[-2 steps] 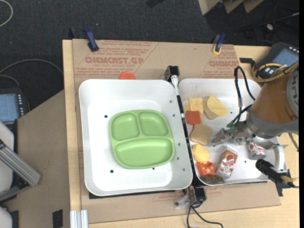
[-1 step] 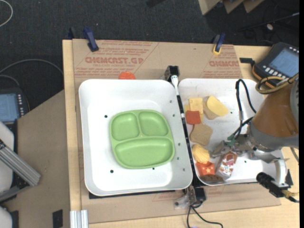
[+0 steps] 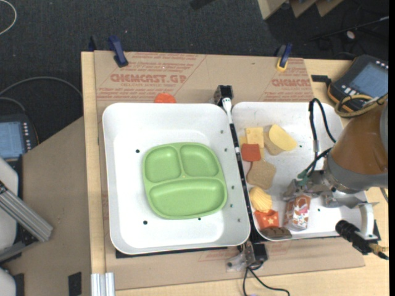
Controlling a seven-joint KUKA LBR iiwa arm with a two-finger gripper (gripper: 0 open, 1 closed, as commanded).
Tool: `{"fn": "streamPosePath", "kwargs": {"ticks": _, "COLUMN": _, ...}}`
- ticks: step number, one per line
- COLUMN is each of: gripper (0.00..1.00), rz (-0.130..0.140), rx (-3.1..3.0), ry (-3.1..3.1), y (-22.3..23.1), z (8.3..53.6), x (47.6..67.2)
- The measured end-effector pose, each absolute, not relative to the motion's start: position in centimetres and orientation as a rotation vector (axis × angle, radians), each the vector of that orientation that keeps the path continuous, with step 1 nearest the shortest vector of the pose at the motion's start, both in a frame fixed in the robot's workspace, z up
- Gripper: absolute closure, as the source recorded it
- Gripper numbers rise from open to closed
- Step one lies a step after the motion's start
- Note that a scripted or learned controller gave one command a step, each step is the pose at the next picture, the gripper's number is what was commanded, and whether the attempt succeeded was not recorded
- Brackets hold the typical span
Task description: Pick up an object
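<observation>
The shallow white left bin [image 3: 117, 165] holds a pale green three-compartment plastic plate [image 3: 184, 180] at its middle. Right of that plate, the shallow white right bin [image 3: 271, 111] holds a yellow wedge [image 3: 281, 138], a yellow square block [image 3: 254, 135], an orange-red square block [image 3: 250, 152], a tan flat slab [image 3: 261, 174], a yellow ridged piece [image 3: 261, 198] and a red-and-white packet [image 3: 299, 213], its long axis running near to far. The gripper [image 3: 307, 189] hangs just above the packet's far end; whether it is wide or narrow cannot be told.
</observation>
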State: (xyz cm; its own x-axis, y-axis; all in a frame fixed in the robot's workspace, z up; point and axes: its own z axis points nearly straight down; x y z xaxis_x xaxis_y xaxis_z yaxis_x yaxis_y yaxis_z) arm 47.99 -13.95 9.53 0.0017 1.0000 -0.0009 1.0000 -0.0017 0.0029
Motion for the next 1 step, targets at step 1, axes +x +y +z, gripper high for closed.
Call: {"fn": "streamPosePath", "kwargs": {"ticks": 1, "gripper": 1.0, "rz": 0.016, "rx": 2.203, "ry": 2.222, "y": -9.48, "z": 21.91, "x": 52.97}}
